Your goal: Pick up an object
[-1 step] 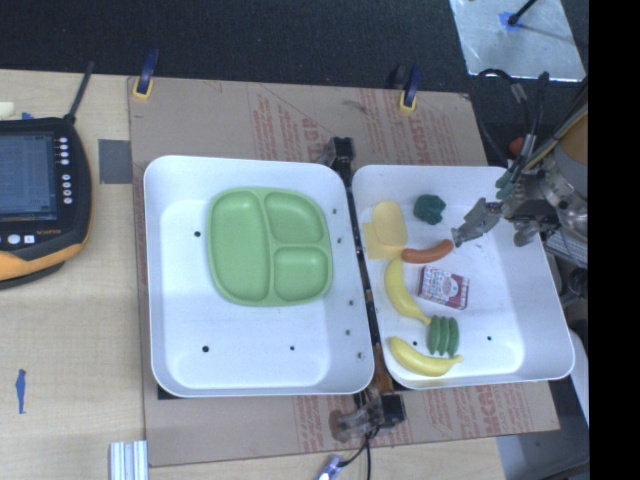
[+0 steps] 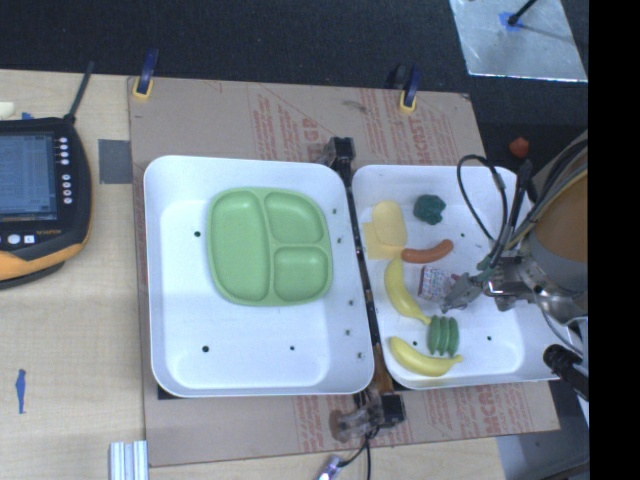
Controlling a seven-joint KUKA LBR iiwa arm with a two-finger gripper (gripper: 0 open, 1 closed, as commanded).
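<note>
Banana 1 (image 2: pixel 424 358): right bin (image 2: pixel 505 368), near its front edge; long axis runs left-right, ends curl up.
Green veg (image 2: pixel 443 335): just above it, upright-ish.
Banana 2 (image 2: pixel 402 290): long axis front-back, by bin's left wall.
Gripper (image 2: pixel 462 293): over bin centre, beside small wrapper (image 2: pixel 432 283); fingers' state, can't tell.
Left bin (image 2: pixel 180 358): green divided plate (image 2: pixel 269 245).

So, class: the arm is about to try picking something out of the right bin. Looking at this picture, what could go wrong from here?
1. The gripper hangs over a tight cluster: the small packet, a banana and the green cucumber lie close together, so it may nudge or catch two things.
2. The black cables loop low over the right bin and could snag.
</note>
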